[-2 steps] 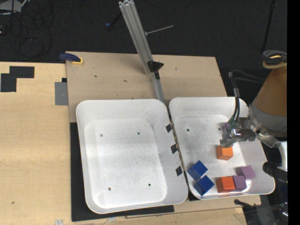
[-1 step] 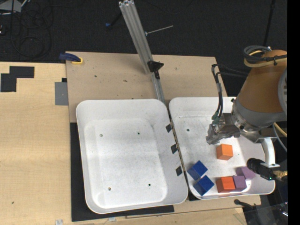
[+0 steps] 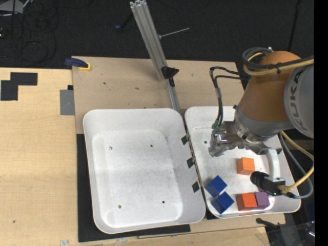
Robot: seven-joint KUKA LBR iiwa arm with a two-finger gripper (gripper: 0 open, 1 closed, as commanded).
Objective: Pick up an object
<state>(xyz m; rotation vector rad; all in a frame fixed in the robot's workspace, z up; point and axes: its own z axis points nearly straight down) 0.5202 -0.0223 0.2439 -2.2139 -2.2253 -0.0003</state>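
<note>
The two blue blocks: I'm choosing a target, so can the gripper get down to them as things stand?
Probably yes. The blue blocks lie uncovered in the right bin, with the gripper above them and bare floor between.

A pale wooden bench (image 3: 36, 152) fills the left and centre of the view, with a darker brown board (image 3: 123, 83) laid on it and a black mat (image 3: 82, 188) showing along the lower left edge. Behind the bench the floor is black, with loose cables (image 3: 36, 24) coiled at the upper left. A slanted aluminium rail (image 3: 148, 35) rises from the board, and a small blue and yellow clamp (image 3: 78, 63) sits at its far left corner.
</note>
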